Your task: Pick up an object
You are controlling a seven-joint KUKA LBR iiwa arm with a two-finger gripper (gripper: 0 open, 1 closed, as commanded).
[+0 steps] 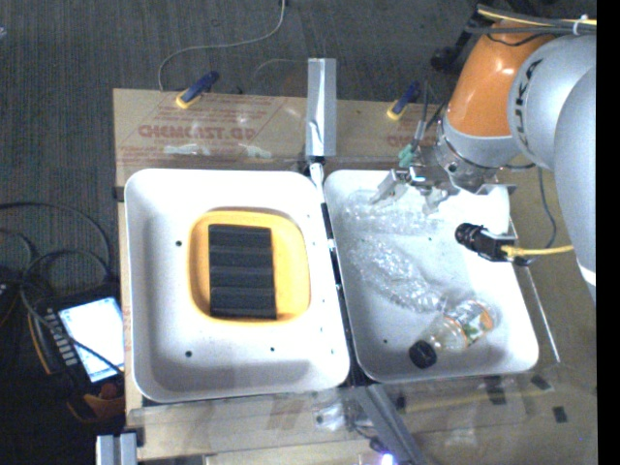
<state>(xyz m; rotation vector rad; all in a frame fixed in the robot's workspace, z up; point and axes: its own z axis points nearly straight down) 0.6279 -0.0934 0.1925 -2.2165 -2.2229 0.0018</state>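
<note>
A yellow pad with a black ribbed top (243, 267) lies flat in the middle of the left bin (155, 211). In the right bin (518, 347) a clear plastic bottle (463, 324) with a black cap (422, 355) lies on its side near the front. Crumpled clear plastic (387, 260) stretches from it toward the bin's back left. My gripper (413, 190) hangs over the back edge of the right bin, above the far end of the clear plastic. Its fingers are spread apart, open, with nothing between them.
A metal post (321, 114) stands at the back between the two bins. Blue and yellow clamps (197, 88) hold the brown board behind them. A black and yellow cable fitting (481, 240) hangs off the arm over the right bin's right side.
</note>
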